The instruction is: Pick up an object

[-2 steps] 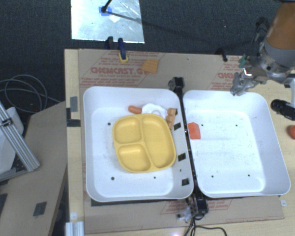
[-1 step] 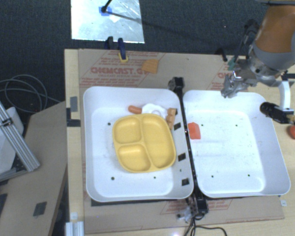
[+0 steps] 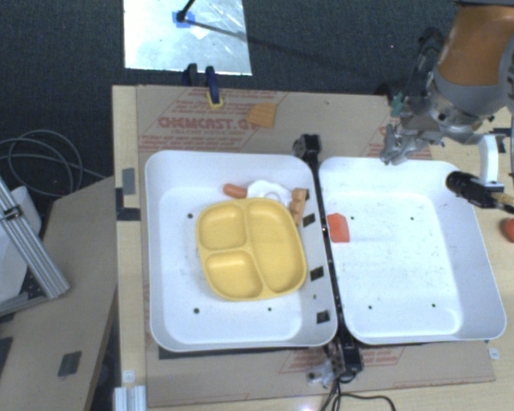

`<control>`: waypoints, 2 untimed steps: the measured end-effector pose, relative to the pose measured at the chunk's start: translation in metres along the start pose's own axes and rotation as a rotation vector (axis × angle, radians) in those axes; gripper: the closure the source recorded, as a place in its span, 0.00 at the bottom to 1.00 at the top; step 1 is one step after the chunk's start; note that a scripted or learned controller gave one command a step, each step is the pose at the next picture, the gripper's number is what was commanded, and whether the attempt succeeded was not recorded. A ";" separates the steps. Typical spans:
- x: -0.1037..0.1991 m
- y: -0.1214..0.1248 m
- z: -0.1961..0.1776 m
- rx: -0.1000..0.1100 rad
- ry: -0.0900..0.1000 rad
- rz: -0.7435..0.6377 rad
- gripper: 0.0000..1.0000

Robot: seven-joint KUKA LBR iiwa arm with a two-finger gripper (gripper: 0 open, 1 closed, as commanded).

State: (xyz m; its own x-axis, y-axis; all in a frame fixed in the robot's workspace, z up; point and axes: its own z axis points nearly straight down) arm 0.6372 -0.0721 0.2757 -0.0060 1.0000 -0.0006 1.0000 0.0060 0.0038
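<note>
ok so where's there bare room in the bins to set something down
The right bin is mostly bare: all its floor right of and below the orange block, which sits by its left wall. The left bin is crowded: the yellow tray fills its middle, with small items bunched at the tray's top edge. Only strips along its left and bottom walls stay free.

The right bin (image 3: 411,255) lies mostly bare, with only an orange block (image 3: 337,228) against its left wall. In the left bin (image 3: 167,229), a yellow plate (image 3: 248,251) takes the middle; small pieces, perhaps toy food (image 3: 265,192), crowd its far edge.
</note>
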 end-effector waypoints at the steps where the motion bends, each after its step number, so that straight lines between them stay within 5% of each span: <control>1: -0.002 0.004 0.017 0.002 -0.001 0.003 1.00; 2: -0.020 0.007 0.014 0.000 0.000 0.006 1.00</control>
